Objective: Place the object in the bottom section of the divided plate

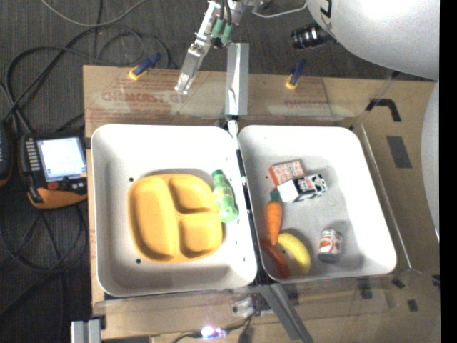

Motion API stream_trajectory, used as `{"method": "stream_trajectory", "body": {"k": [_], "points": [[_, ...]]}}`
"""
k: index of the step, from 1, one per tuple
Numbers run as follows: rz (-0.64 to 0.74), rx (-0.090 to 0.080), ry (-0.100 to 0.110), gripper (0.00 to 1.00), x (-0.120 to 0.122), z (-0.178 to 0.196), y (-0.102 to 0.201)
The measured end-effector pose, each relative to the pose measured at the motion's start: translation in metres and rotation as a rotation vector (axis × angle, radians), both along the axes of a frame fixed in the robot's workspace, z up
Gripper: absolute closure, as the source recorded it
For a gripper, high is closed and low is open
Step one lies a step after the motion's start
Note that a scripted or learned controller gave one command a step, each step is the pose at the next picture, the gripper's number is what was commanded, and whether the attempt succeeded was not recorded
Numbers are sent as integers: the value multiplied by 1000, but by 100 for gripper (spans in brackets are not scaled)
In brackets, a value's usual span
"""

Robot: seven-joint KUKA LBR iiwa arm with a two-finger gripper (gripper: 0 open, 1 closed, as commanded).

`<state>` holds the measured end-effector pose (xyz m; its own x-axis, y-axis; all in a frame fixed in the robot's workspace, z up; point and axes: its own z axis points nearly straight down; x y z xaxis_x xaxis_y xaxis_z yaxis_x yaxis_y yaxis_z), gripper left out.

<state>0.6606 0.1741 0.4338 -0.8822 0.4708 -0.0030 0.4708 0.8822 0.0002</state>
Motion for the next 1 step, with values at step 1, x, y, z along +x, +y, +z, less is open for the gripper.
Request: {"method": "stream_trajectory", "body": {"k": [1], "points": [[226, -1, 1, 0, -4, 0, -36]]}}
